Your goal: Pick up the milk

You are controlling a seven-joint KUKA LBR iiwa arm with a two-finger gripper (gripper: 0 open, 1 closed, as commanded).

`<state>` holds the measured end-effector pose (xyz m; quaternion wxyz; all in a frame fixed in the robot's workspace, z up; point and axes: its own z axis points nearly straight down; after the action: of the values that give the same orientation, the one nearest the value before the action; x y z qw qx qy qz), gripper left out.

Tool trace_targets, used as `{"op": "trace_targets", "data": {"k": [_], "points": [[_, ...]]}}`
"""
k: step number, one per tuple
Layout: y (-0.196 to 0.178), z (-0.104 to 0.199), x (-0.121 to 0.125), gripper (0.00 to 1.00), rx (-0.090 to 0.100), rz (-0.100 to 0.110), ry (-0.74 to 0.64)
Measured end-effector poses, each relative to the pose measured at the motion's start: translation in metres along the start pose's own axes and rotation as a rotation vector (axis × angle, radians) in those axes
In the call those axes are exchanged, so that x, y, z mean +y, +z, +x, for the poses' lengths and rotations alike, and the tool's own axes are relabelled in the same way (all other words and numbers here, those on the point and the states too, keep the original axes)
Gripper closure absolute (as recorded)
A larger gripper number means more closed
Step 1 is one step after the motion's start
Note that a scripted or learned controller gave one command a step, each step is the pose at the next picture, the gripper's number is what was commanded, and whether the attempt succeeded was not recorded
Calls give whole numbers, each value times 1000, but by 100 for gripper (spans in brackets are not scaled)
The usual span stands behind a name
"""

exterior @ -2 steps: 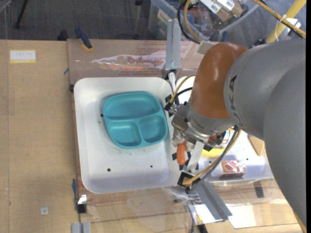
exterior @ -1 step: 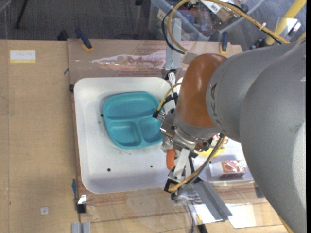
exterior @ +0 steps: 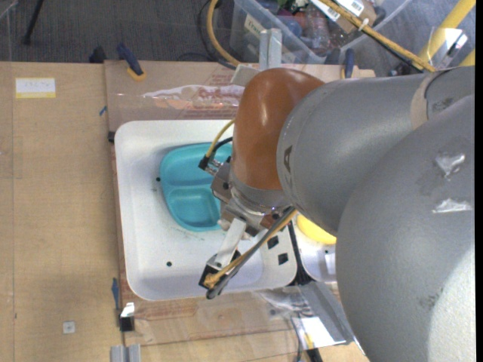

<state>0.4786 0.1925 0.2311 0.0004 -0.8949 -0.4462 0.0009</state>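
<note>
My arm's orange band and grey body hang over the seam between the two white bins. The gripper reaches down below the wrist over the right part of the left bin, right beside a teal plastic dish. The dish lies in the middle of that bin, and its right edge is covered by my wrist. A yellow thing peeks out under the arm on the right bin's side; I cannot tell what it is. The arm hides most of the right bin.
Two small dark specks mark the left bin's floor. A clear plastic sheet lies on the bench behind the bins. Beyond the bench stands a box of clutter. Bare wooden bench stretches to the left.
</note>
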Motion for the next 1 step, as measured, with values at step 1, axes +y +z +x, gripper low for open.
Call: {"op": "trace_targets", "data": {"k": [1], "points": [[118,27,-18,100,-3,4,277]]}}
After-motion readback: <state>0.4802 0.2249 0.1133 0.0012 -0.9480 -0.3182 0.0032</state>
